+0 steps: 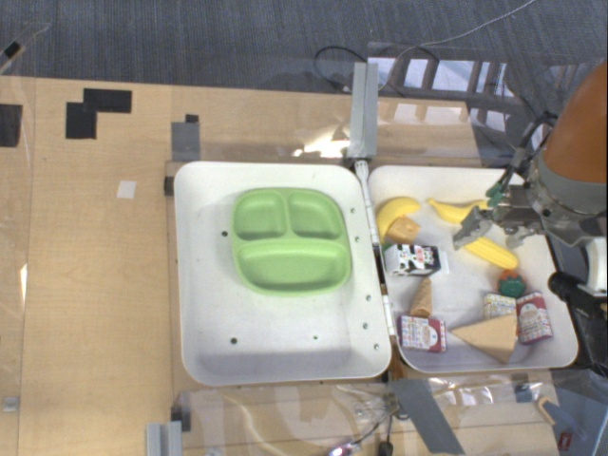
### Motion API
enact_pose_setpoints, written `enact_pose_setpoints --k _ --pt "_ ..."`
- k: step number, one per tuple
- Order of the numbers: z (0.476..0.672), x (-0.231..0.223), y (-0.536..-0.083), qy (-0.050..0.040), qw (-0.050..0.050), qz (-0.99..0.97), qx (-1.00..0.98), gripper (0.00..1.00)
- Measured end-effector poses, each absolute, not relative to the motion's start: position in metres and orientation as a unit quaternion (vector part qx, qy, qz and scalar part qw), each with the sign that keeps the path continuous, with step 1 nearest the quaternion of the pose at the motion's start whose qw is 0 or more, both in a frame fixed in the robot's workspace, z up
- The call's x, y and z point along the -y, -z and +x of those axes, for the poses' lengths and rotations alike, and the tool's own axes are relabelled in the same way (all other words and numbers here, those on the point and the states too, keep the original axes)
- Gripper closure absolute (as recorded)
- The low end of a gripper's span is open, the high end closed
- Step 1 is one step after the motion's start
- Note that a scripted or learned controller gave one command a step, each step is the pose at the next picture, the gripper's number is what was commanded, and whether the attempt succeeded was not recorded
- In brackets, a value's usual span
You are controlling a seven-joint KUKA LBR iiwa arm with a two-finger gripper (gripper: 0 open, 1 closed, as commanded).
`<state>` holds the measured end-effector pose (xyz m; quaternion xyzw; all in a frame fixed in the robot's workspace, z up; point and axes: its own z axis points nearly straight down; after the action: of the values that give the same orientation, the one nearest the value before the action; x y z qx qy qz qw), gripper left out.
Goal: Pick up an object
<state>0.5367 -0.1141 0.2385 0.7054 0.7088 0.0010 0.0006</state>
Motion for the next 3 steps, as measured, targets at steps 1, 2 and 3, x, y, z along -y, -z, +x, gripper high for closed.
enact_pose_setpoints --k 1,2,3 --pt "0.58 0.169 -0.133 -0.0007 0.0 0.757 -0.654 0.0" --pt "0.57 0.154 -0.147 -0.0012 0.0 0.782 -0.623 0.0" --pt "0.615 0.196 -0.088 -0.0033 0.005 0.738 -0.674 0.0"
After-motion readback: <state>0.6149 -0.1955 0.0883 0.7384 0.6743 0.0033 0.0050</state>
